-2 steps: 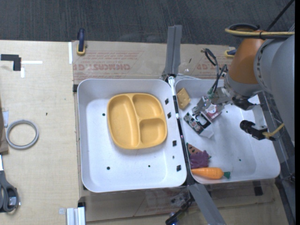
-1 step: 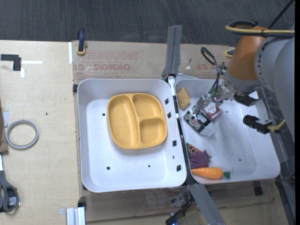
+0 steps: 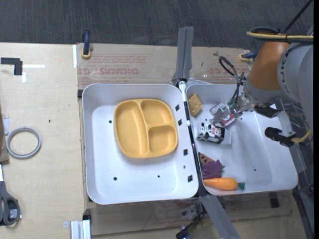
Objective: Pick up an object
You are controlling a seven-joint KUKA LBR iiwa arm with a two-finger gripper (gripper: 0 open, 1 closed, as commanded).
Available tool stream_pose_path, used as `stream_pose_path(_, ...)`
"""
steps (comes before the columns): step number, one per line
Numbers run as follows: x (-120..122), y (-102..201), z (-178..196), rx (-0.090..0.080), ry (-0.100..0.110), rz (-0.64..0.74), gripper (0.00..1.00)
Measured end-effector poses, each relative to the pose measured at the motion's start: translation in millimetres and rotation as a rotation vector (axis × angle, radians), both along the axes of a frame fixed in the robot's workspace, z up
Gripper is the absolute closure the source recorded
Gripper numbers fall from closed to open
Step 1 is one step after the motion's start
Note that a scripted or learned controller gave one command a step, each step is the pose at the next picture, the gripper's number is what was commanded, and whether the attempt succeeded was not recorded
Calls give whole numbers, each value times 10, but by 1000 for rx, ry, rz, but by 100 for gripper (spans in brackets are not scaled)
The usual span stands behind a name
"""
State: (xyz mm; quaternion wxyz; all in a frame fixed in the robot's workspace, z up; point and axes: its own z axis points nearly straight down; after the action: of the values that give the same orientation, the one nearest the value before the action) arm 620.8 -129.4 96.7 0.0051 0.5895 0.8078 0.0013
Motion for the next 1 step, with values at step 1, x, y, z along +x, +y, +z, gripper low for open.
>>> stream_pose_path(1,-17,9,58,0,7,4,100)
